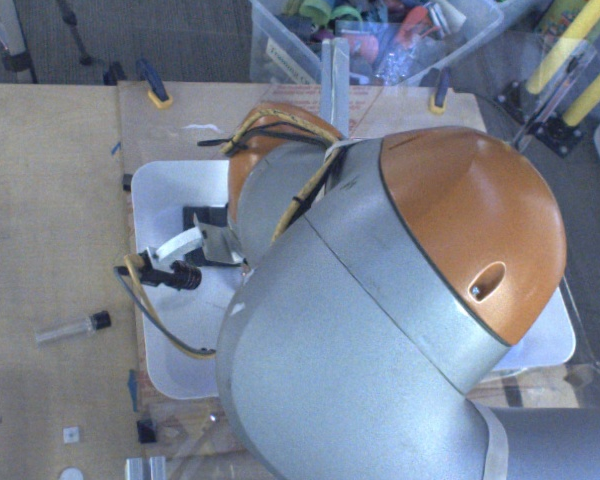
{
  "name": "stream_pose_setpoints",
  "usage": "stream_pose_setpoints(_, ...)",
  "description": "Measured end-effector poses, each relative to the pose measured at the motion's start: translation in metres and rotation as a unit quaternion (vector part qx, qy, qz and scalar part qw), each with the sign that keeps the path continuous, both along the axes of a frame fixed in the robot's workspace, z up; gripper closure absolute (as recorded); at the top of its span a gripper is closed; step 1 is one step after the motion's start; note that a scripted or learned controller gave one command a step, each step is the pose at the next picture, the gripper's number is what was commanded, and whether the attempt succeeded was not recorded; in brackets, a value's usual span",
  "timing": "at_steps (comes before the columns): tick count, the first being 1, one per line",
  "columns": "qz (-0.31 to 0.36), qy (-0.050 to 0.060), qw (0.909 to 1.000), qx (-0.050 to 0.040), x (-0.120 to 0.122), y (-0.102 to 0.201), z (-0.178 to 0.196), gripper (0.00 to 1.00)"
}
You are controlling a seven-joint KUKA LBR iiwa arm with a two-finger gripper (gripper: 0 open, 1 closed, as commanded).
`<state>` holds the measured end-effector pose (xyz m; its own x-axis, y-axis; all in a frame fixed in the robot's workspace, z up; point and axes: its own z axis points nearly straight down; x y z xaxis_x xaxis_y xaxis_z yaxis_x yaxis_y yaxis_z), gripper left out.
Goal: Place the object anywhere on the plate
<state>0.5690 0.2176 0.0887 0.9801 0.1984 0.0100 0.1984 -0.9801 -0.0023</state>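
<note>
The gripper (212,233) is over the far part of the left bin (170,353), close under the wrist of the arm (380,358); whether its jaws are apart or together I cannot tell, because the wrist covers them; nothing can be seen held in it; the arm is grey and very big in this view, it comes in from the right and lies across both bins; its orange band (470,198) is at the right, above the middle; the arm hides most of the inside of the bins, so I cannot tell where the object and the plate are; the white floor of the left bin is bare at its left and near side; from the right bin (552,346) a near right corner shows under the arm; the bins stand on a brown board (180,118), held at the far edge by two blue clamps (156,90); on the wooden bench (40,188), left of the left bin, lies a small clear tube with a black cap (75,326); far behind the bench stands a clear box full of coloured toys (380,13); yellow tubes (580,28) lean at the far right
</note>
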Motion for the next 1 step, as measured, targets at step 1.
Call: stream_pose_setpoints(1,0.144,0.013,0.9895,-0.0016,0.0493,0.0075,-0.0033,1.00)
